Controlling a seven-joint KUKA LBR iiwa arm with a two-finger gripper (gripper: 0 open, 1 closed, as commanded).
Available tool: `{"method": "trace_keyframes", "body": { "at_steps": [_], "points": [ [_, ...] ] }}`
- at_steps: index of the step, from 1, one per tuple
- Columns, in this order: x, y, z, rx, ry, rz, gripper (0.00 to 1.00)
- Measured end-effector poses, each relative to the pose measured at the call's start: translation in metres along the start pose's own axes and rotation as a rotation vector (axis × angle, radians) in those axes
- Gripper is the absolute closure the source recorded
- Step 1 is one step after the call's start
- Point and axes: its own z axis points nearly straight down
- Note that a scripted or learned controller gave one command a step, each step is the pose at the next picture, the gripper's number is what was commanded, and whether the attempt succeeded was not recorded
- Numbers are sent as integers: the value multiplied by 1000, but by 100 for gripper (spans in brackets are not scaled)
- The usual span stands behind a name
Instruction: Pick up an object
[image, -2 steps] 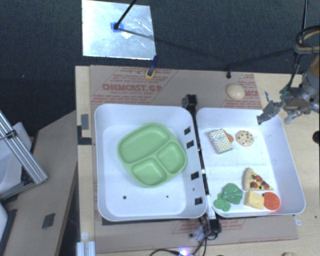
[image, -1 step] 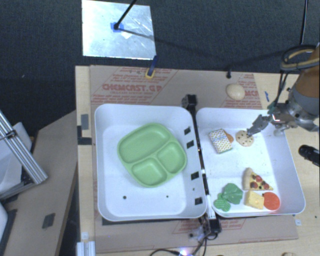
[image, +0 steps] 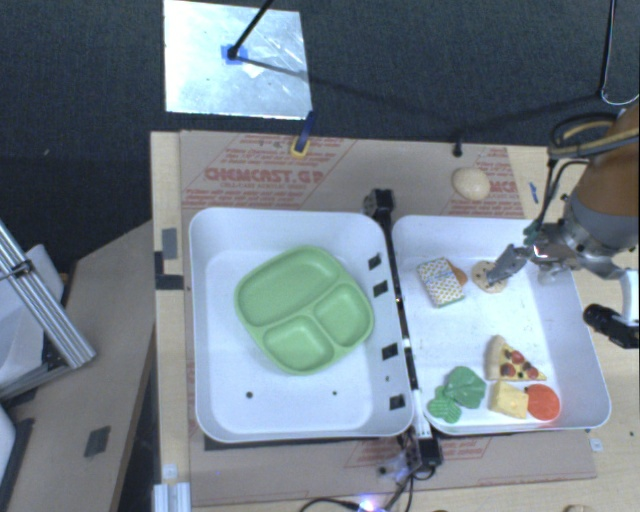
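A small round tan cookie (image: 489, 275) lay near the back of the right bin (image: 570, 330), with the gripper (image: 507, 262) reaching in from the right and its tip touching or just over the cookie's edge; whether the fingers stood apart or together could not be told from this angle. Just left of the cookie sat a speckled cracker (image: 441, 281), tilted, with a bit of orange showing at its right edge. At the front of the same bin were a pizza slice (image: 510, 361), a yellow cheese wedge (image: 508, 400), a red-orange disc (image: 543, 402) touching the wedge, and green leafy toy food (image: 457, 392) in the front left corner. The arm (image: 600, 215), grey with an orange band, hung over the bin's right rim. The left bin (image: 215, 310) held a green three-part plate (image: 304, 309), set at a slant near its middle. Both white bins sat side by side on a brown cardboard sheet (image: 265, 172) printed with red lettering, and a pale egg-shaped object (image: 471, 183) rested on the cardboard behind the right bin. Beyond the bench lay dark carpet (image: 80, 120) with a shiny silver sheet (image: 237, 58) on it, and a metal frame (image: 35, 300) stood at the left.
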Motion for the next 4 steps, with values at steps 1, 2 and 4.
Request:
{"method": "trace_keyframes", "body": {
  "at_steps": [1, 2, 4],
  "points": [
    [-5, 0, 43, 2, 0, 0, 0],
    [-4, 1, 93, -1, 0, 0, 0],
    [-6, 7, 38, -3, -1, -3, 100]
  ]
}}
